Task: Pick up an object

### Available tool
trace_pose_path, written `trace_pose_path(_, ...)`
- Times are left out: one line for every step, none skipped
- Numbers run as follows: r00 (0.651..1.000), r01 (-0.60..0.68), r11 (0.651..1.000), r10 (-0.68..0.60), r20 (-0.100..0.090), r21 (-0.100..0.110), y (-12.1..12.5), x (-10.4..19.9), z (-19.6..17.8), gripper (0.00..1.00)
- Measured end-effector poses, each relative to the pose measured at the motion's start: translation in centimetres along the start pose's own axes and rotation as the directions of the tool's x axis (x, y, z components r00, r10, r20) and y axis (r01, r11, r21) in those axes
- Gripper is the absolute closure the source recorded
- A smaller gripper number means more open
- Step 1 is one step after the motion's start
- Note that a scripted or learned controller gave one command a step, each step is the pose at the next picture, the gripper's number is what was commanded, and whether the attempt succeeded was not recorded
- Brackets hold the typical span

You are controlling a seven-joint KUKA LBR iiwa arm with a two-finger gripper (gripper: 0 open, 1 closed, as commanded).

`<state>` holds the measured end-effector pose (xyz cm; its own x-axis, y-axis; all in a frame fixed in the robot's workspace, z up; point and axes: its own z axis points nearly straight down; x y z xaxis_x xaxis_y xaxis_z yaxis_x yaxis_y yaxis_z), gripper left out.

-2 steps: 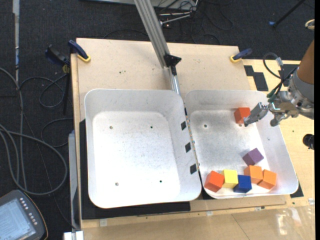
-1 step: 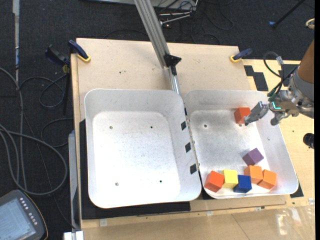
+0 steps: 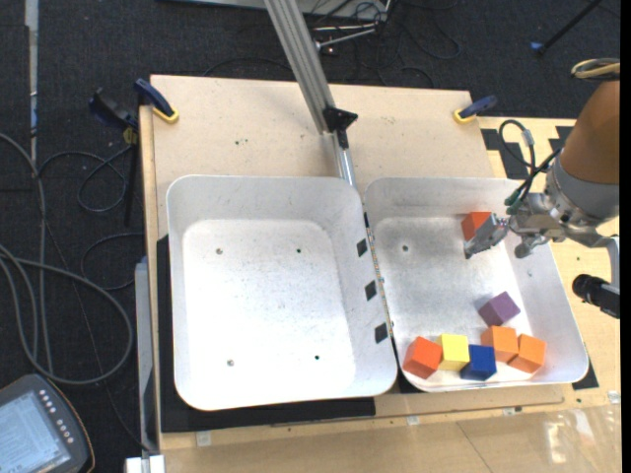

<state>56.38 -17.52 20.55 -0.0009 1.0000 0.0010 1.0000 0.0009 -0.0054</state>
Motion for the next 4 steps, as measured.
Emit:
trace_pose_path(1.000, 0.000, 1.000, 0.000, -0.001, 0.001, 0.3, 0.8, 6.1, 0.00)
trace_pose_path(1.000, -0.001, 1.000, 0.001, 0.001, -0.003, 0.3, 0.8, 11.3, 0.00)
trace_pose_path(1.000, -0.001, 1.000, 0.001, 0.002, -0.008, 0.4, 0.8, 10.0, 1.00)
trace_pose_path(1.000, 0.000, 1.000, 0.000, 0.004, -0.012, 1.0, 0.0, 4.1, 1.00)
